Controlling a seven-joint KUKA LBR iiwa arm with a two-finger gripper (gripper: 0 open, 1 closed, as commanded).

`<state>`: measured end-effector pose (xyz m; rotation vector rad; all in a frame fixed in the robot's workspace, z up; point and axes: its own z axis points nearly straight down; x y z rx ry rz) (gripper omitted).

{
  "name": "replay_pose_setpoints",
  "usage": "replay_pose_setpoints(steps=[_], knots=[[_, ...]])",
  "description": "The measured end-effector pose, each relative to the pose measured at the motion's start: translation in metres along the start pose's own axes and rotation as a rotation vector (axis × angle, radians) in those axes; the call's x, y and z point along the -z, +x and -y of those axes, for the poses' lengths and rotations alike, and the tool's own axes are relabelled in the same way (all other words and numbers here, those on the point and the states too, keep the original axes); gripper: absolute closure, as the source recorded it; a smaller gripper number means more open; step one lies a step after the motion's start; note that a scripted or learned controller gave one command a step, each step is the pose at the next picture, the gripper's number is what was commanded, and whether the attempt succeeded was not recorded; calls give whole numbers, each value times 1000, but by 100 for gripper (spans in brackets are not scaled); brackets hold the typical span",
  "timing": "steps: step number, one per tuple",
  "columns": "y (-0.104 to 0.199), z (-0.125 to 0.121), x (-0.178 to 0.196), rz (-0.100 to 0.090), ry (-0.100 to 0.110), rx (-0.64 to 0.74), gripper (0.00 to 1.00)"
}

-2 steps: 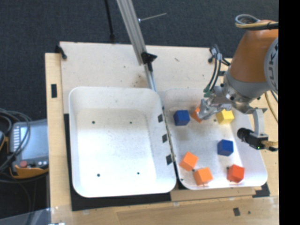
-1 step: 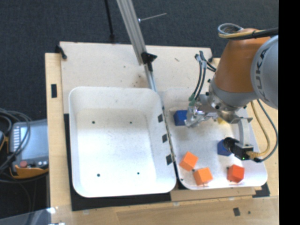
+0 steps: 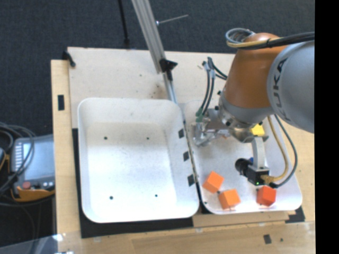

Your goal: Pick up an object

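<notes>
Gripper (image 3: 205,131) sits low over the right bin (image 3: 288,202), near its left wall; whether it is spread or closed I cannot tell, and nothing visibly sits in it. Three orange blocks (image 3: 214,182), (image 3: 230,198), (image 3: 266,195) lie near the bin's front edge, apart from it. Picking appears not yet done.

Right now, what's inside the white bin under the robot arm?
The right white bin holds three orange blocks along its near edge and something yellow. The grey arm covers the rest.
</notes>
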<state>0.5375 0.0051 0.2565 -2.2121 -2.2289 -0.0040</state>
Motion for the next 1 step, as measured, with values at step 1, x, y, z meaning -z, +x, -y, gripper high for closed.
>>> replay_pose_setpoints(steps=[1], knots=[[52, 12, 5, 0, 1, 1, 100]])
